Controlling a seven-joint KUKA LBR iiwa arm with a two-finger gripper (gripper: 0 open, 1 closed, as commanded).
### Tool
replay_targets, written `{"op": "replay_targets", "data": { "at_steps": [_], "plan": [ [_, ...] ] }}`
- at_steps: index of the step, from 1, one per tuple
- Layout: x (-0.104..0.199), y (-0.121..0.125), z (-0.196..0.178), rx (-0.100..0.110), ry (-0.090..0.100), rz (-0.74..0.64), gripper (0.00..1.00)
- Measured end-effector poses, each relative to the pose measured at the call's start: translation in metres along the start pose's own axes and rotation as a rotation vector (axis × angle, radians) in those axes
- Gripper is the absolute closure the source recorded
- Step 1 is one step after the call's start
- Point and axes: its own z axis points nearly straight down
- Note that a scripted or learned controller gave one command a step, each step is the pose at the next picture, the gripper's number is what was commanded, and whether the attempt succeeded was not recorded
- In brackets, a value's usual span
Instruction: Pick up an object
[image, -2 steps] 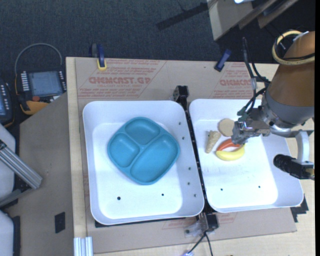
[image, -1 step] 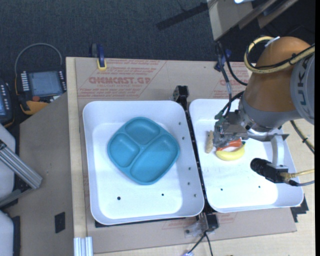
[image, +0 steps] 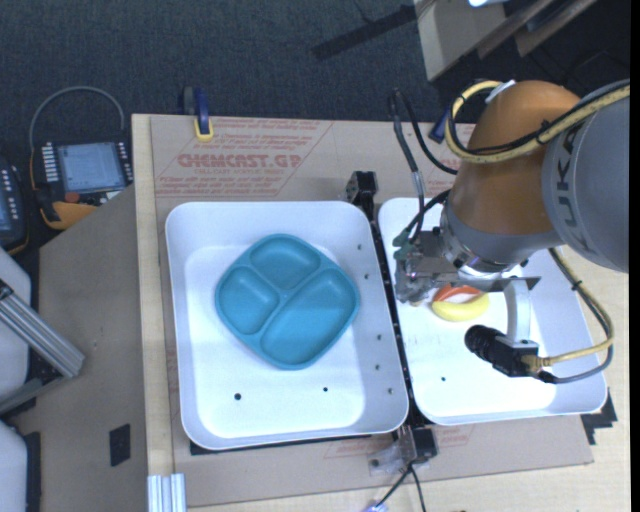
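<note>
Brown board covers the bench (image: 150, 300), with red lettering printed along its far side. On it sit two shallow white bins side by side, their inner rims touching along a dark strip.

The grey arm (image: 590, 190), with its wide orange band, reaches in from the right and hangs over the far part of the right bin (image: 480, 395), hiding much of that bin's far half.

The left bin (image: 190, 300) is the more open of the two. A blue plate (image: 287, 300) with three compartments lies flat near its middle, turned at a slant to the bin's walls and well clear of all four of them.

The gripper (image: 415, 272) is low over the right bin, close to its left wall. Whether it is clenched or released cannot be told, since the wrist covers it from above.

A small yellow thing (image: 458, 308) with an orange-red patch on its far side lies on the floor of the right bin, just right of the gripper and partly under the wrist. Whether the two touch cannot be told.
</note>
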Motion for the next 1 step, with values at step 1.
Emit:
{"op": "replay_targets", "data": {
  "at_steps": [1],
  "plan": [
    [0.0563, 0.0003, 0.0198, 0.002, 0.0, -0.001, 1.0]
  ]
}}
